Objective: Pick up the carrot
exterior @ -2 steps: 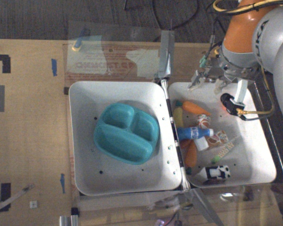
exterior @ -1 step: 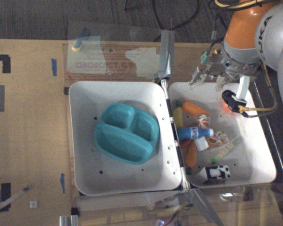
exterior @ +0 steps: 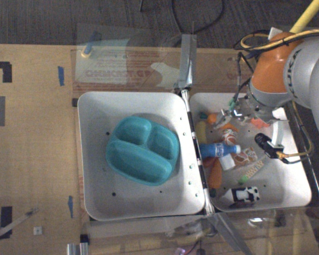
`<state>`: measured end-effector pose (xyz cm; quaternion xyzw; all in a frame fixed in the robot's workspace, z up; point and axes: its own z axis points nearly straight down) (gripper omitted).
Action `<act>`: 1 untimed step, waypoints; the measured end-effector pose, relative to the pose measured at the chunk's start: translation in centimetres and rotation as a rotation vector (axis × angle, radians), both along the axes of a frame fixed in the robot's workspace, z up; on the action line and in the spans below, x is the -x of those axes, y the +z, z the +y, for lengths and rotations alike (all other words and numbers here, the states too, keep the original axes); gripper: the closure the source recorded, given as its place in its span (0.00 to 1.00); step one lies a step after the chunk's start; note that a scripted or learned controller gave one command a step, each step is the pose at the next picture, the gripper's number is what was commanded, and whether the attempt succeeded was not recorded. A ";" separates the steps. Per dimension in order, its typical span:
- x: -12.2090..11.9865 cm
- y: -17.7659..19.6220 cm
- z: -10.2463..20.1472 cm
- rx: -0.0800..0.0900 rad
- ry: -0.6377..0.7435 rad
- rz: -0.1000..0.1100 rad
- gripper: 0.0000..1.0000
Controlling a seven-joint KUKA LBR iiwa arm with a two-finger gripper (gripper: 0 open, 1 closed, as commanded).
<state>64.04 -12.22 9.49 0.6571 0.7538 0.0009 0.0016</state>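
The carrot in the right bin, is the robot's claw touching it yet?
Apart. The camera view shows the carrot lying near the bin's left wall, below the blue bottle, while the gripper sits up near the bin's top, with other items between them.

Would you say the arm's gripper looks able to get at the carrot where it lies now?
Probably yes. The carrot lies uncovered on top in the right bin, though the blue bottle and the bin's left wall crowd it.

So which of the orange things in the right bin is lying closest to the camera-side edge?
The carrot, a plain orange piece by the bin's left wall, just below the blue-labelled bottle.
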 end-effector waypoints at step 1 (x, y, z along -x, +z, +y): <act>-0.3 -0.8 -2.4 -0.001 -0.173 -0.002 0.00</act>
